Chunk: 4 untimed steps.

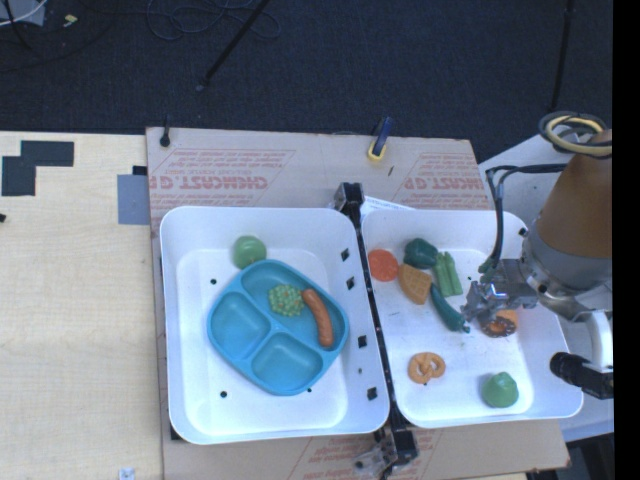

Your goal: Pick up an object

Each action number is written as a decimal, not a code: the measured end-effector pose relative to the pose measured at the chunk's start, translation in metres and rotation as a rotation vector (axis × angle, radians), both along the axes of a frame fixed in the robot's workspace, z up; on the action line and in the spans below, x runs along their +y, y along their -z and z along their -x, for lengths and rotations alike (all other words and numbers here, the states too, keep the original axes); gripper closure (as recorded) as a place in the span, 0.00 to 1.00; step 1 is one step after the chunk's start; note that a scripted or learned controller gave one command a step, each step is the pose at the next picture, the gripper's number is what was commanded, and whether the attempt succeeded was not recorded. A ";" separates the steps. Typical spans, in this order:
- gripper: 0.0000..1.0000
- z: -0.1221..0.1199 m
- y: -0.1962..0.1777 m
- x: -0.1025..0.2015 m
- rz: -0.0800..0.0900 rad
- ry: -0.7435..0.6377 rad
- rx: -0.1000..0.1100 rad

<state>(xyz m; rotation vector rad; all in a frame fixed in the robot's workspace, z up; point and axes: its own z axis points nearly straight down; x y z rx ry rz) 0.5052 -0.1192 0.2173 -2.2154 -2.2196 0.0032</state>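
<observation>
Object under gripper: small orange-and-dark piece [500, 323] in the right bin, just right of centre — partly hidden by the gripper, can't identify it.
Gripper: [487, 306] low over the right bin, right on top of that piece; whether it is gripping, open or closed — cannot tell, the tip is a blur of metal.
Arm: [578, 208] comes in from the right, orange band above the wrist, grey body below it, black cable looping along the left side.
Right bin: [540, 403] white, shallow. Holds an orange-red round piece [382, 264] at upper left, a dark green leafy piece [420, 252] next to it, a yellow-orange wedge [415, 284] just below, a green stalk-like piece [447, 273] and a dark green long piece [446, 309] running toward the gripper.
Front of right bin: pretzel-shaped item [427, 368] near the middle, green rounded item [500, 390] toward the right corner, well apart from each other.
Left bin: [190, 388] white, holds a blue divided plate [245, 328] set at a slant.
Plate contents: green cluster like peas [286, 300] and an orange sausage [319, 316] side by side in the upper compartment.
Beside plate: green round item [250, 251] on the bin floor, just beyond the plate's upper edge.
Bench: cardboard sheet [240, 173] under both bins, yellow-and-blue clamp [380, 140] at its far edge.
</observation>
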 end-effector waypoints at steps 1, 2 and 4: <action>1.00 0.015 -0.016 0.035 0.000 -0.001 -0.002; 1.00 0.019 0.000 0.039 0.001 0.003 0.000; 1.00 0.011 -0.019 0.041 0.001 0.000 -0.003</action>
